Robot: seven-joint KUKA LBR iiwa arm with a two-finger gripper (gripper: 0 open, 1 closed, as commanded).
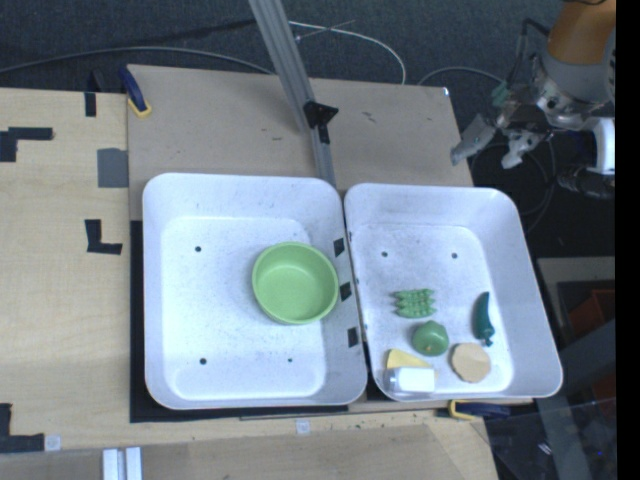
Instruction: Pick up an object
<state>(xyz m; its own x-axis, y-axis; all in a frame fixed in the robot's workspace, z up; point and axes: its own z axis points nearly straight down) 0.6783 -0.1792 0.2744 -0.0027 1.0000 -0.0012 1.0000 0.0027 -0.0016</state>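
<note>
Approach step judged underway: gripper [497,143] seen w/ jaws spread wide, nothing held, outside right white bin [520,268]. Small round green toy fruit [431,338] lies well below jaws; descent over it needed next.

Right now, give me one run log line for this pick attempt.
arm: beyond right bin's far corner | gripper: open, holds nothing | right bin: pea pod, green apple, cheese | left bin: green bowl
</note>
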